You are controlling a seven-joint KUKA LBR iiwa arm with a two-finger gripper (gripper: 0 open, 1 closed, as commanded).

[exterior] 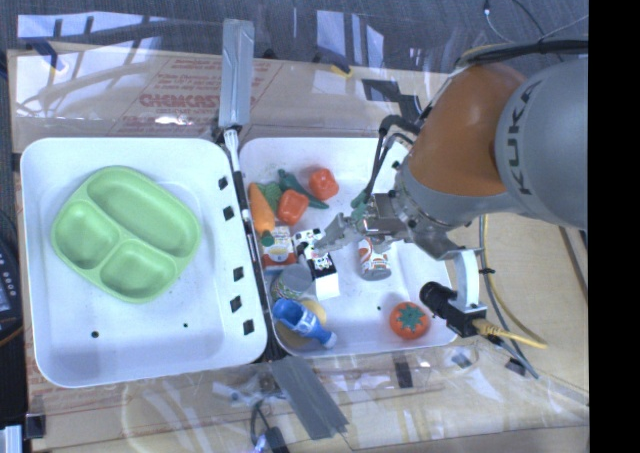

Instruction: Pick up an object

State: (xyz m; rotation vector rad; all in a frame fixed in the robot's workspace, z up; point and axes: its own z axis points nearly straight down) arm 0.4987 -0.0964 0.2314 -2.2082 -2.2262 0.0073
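Note:
My gripper (352, 225) hangs over the middle of the right bin (440, 341), below the arm's orange band. A small red and white can (374, 262) stands just beneath and to the right of it. To its left lie a carrot (260, 209), a red pepper (292, 206), a red fruit (322, 182) and a small printed box (278, 244). A black and white cube (320, 263) and a white block (327, 286) sit just below the gripper's left side. Nothing is visibly held.
An open tin (291, 281), a blue bottle (300, 324) and a tomato (409, 320) lie along the right bin's front. The left bin (60, 351) holds a green divided plate (125, 231). A ridge with black clips (240, 251) separates the bins.

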